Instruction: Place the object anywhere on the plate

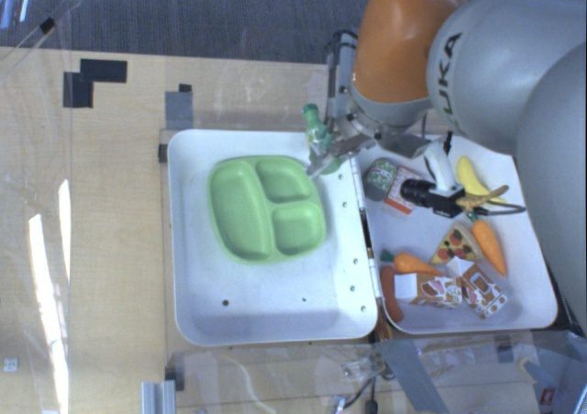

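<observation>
Looming grey arm (514, 82) with its orange band fills the frame's upper right. Its gripper (323, 157) hangs at the green three-compartment plastic plate's (266, 208) upper right corner; whether it grips anything I cannot tell. A small green object (315, 126) sits just above the gripper. The plate lies in the left white bin (266, 311); toy carrots (488, 247) and a banana (472, 178) fill the right bin (537, 297).

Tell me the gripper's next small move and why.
Probably a short shift left and down, then release. The gripper hangs at the upper right corner of the green plate in the left bin, with a small green object apparently at its fingers, so its load is barely over the rim.
</observation>
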### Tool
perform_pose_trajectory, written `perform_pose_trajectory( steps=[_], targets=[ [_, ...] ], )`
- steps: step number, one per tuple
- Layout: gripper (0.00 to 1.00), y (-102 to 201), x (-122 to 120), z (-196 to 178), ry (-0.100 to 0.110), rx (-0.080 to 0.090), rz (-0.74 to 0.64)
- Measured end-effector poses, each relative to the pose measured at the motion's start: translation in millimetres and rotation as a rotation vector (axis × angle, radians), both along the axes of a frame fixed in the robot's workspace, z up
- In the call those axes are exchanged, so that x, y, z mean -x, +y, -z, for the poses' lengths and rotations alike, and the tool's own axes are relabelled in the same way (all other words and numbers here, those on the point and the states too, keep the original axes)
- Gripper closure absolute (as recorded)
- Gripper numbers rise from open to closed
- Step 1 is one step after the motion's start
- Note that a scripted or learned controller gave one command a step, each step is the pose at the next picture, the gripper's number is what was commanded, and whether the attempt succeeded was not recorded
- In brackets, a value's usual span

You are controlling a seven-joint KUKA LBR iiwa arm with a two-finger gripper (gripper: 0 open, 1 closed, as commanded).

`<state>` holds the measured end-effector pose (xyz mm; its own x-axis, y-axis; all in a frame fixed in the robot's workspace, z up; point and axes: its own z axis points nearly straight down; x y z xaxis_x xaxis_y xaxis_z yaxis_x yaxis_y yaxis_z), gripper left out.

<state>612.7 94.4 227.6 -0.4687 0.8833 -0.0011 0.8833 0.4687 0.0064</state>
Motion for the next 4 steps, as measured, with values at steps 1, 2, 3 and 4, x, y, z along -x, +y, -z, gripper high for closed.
perform_pose_trajectory(
  steps=[1, 2, 3, 4],
  targets=[
    [1.00, 21, -25, 9, -0.002, 0.001, -0.224],
    [1.00, 9, -4, -4, 0.001, 0.000, 0.022],
    [1.00, 19, -29, 43, 0.002, 0.000, 0.006],
    [0.00, 19, -29, 43, 0.001, 0.000, 0.006]
  ],
)
